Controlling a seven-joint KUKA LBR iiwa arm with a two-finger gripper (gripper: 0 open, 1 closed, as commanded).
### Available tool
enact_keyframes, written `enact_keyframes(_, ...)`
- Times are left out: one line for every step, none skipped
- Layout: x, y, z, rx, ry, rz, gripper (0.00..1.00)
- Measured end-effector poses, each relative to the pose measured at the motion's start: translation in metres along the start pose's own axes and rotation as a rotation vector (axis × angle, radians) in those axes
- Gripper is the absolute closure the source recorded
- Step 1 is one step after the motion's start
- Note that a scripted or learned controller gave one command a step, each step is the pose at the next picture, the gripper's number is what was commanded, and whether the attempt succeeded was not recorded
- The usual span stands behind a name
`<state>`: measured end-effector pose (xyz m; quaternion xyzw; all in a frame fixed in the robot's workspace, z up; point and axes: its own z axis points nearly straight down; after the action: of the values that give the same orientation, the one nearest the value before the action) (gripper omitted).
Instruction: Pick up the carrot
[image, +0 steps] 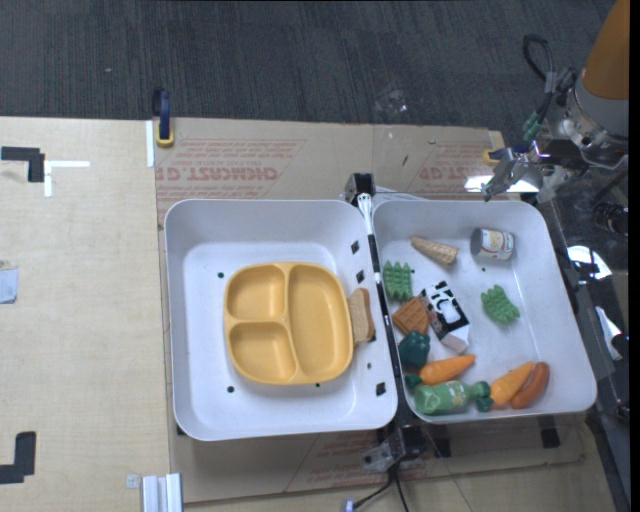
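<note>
Beside carrot (446, 368): green bottle (443, 398), sausage (531, 384); hand (512, 168) state unclear, w/ nothing nearby.

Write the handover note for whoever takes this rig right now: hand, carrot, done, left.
Hand: up beyond the far right corner of the right bin, outside it, holding nothing visible; whether open or shut cannot be told.
Carrot: lying in the right bin near its front edge, beside a green bottle. A second orange piece lies further right, next to a sausage.
Left bin holds the yellow divided plate.
Done: nothing; the carrot is untouched.
Left: reach in, grip, lift.
</note>
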<state>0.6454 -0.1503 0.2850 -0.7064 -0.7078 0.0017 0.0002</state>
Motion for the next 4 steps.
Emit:
enact_keyframes(-0.05,0.013,-0.135,-0.004,-0.002,0.13,0.0)
enact_keyframes(-0.066,-0.01,0.023,-0.002,0.0,-0.148,0.0)
enact_keyframes(-0.072,-0.143,-0.068,-0.005,-0.003,-0.417,0.0)
enact_keyframes(-0.073,-0.165,-0.216,-0.011,-0.01,-0.675,0.0)
